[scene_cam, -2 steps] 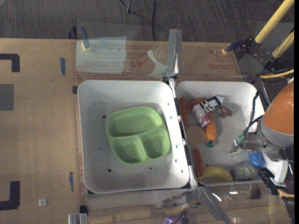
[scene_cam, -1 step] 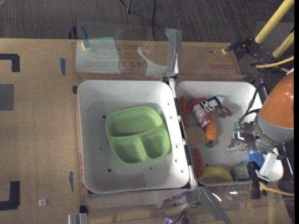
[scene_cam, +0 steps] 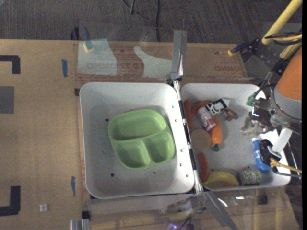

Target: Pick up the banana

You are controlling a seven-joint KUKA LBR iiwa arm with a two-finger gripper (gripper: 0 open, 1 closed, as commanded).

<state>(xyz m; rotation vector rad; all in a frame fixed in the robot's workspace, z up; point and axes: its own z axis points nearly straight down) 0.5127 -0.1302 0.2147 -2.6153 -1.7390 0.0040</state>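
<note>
The banana (scene_cam: 221, 178) lies at the near edge of the right bin (scene_cam: 235, 92), just beside a red sausage-shaped item (scene_cam: 203, 166) on its left and a small greenish object (scene_cam: 250, 177) on its right. The end effector (scene_cam: 261, 121) hangs over the far right side of that bin, well apart from the banana; whether it is apart or together cannot be told. The left bin (scene_cam: 96, 176) holds a green 3-compartment tray (scene_cam: 141, 138). A carrot (scene_cam: 216, 133) lies mid-bin.
</note>
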